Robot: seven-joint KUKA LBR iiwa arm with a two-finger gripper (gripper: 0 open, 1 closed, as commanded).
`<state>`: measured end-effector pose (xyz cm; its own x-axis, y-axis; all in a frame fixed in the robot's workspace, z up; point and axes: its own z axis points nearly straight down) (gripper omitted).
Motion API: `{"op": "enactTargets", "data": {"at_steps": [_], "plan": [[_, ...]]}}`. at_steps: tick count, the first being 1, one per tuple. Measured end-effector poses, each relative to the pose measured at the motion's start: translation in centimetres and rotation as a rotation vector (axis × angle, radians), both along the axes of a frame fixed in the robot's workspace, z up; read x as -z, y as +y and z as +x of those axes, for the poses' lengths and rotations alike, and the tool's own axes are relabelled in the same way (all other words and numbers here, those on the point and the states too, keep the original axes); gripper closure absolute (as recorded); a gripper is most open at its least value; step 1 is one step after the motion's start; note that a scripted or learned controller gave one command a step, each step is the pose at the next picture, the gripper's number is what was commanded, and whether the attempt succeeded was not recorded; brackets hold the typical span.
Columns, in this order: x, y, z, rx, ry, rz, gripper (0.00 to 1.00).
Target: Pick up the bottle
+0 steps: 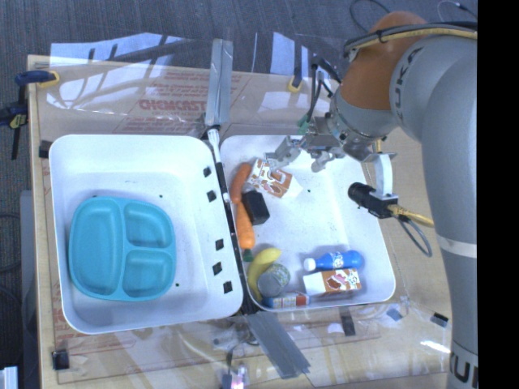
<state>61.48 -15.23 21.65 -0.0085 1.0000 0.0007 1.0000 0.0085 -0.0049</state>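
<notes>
A: Near edge first. What's against the front wall of the right bin (381, 241)?

B: A thin tube or marker with a red end (285, 301) lies along the wall. Just behind it, a red and white carton (331, 282) on its side; print too small to read. Touching the carton's far side, the bottle (334, 261), also lying down: white body, blue band, blue cap end toward the right wall. Label not legible.

A: Left of those?

B: A round grey can (274, 280), top up, with a yellow banana-like piece (261, 262) curled around its left side.

A: Left bin (122, 148)?

B: One teal divided tray (122, 247), three compartments, sitting flat.

A: Further back on the right?

B: An orange carrot (244, 227) along the dividing wall, a small black block (255, 207) touching it, a second orange piece (238, 181) behind. Then a small brown and white packet (269, 178), printing unreadable.

A: The arm?

B: Reaches in from the right, orange band uppermost, wrist bent down over the far end of the right bin. The gripper (302, 150) hangs just beyond the packet, fingers spread apart, nothing between them. Well apart from the bottle.

A: Any readable writing?

B: Red lettering on the cardboard sheet (174, 104) behind the bins, seen through clear plastic; looks like "CHEMCAST".
</notes>
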Motion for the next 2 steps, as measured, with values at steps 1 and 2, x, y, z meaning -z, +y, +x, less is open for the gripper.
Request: {"op": "enactTargets", "data": {"at_steps": [1,2], "plan": [[5.4,-4.3,-7.7,0.139,0.000,-0.001,0.00],[7.9,-5.2,-13.6,0.101,0.000,0.000,0.00]]}}
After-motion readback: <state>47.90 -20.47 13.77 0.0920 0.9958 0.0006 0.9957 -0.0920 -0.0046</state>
